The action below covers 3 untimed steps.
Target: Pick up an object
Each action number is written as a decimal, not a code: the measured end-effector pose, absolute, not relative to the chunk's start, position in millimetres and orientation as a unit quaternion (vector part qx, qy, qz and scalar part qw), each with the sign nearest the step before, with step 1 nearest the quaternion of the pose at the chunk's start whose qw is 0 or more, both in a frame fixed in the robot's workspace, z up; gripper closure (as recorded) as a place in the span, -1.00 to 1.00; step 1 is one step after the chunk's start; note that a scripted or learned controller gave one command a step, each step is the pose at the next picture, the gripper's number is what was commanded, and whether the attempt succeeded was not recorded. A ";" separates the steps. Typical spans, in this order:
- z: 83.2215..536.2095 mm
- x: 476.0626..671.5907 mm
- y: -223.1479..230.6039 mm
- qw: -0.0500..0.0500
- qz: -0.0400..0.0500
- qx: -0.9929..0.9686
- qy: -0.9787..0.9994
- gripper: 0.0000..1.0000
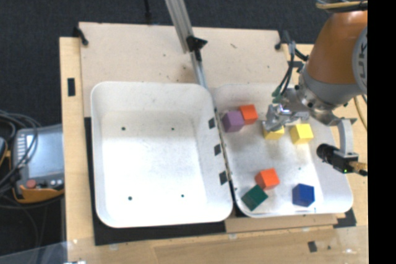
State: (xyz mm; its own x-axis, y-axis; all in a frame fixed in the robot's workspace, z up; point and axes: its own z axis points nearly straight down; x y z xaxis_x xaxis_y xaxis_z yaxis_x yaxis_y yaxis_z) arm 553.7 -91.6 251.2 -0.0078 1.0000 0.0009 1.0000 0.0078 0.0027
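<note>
The gripper (276,122) sits low in the right bin (322,204), right of centre frame, its fingers closed around a yellow block (273,131). A second yellow block (302,132) lies just beside it; an orange cube (248,113) and a purple cube (232,121) sit to the left.

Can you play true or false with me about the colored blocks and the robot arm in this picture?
1. All the blocks sit in the right bin. True.
2. The purple block touches an orange block. True, they sit side by side.
3. The blue block is at the far edge of the bin. False, it lies near the front edge, right of the green block.
4. The gripper hangs over the left bin. False, it is over the right bin, at a yellow block.
5. There are two yellow blocks. True, the second yellow block lies just right of the first.
6. There is one orange block. False, a second orange block sits by the green one.
</note>
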 end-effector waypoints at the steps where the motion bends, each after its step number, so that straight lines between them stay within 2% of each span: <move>1: 244.4 556.9 -48.4 0.000 0.000 0.705 0.709 1.00; 2: 252.0 567.5 0.5 0.000 0.001 0.704 0.710 1.00; 3: 254.9 564.6 52.0 0.000 0.001 0.704 0.710 1.00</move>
